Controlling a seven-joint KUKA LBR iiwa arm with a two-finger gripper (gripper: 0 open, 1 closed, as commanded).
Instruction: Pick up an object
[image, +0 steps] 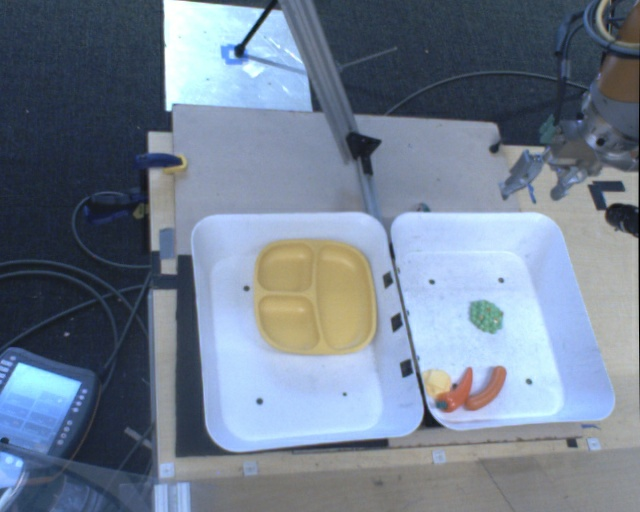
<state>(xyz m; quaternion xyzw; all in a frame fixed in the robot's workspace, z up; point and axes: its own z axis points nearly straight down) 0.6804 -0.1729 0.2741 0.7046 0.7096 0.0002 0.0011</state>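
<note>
My gripper (543, 182) hangs open above the bench at the upper right, just beyond the far edge of the right bin (560, 240), with nothing between its fingers. In that bin lie a green bumpy lump (486, 316) near the middle, and at the near edge a small yellow piece (436, 382), an orange-red pepper-shaped piece (455, 392) and an orange sausage-shaped piece (485, 388). These three lie close together, well below the gripper.
The left bin (225, 400) holds a yellow divided plate (313, 296). A grey pole (330, 85) slants down to the gap between the bins. Cables and a handheld pendant (35, 400) lie on the floor at left.
</note>
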